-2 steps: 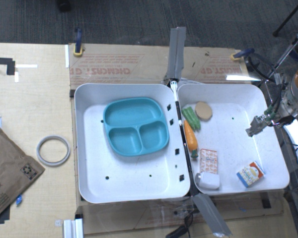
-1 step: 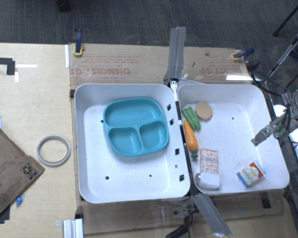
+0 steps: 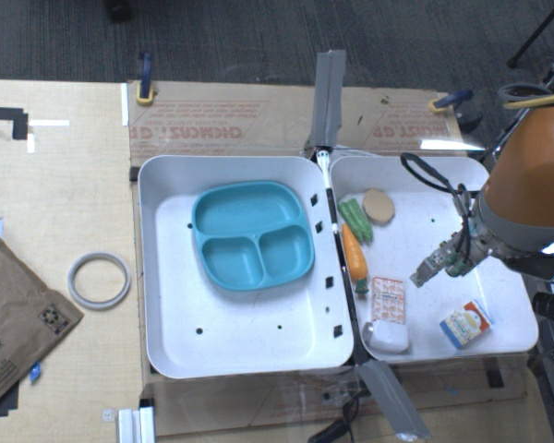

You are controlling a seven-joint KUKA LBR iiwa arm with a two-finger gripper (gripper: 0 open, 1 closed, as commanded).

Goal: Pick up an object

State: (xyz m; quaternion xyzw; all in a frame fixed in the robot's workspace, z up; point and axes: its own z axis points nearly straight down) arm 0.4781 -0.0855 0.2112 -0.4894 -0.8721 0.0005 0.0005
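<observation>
My gripper hangs over the middle of the right bin, reaching in from the right, with nothing visible between its fingers. Left of it along the bin's left wall lie a green vegetable, an orange carrot and a round tan cookie. A red-patterned card packet lies just below-left of the gripper, with a white object at the bin's front. A small colourful carton sits at the front right.
The left bin holds a blue three-compartment plate. A divider bar runs between the bins. On the bench to the left lie a tape ring and a brown cardboard box.
</observation>
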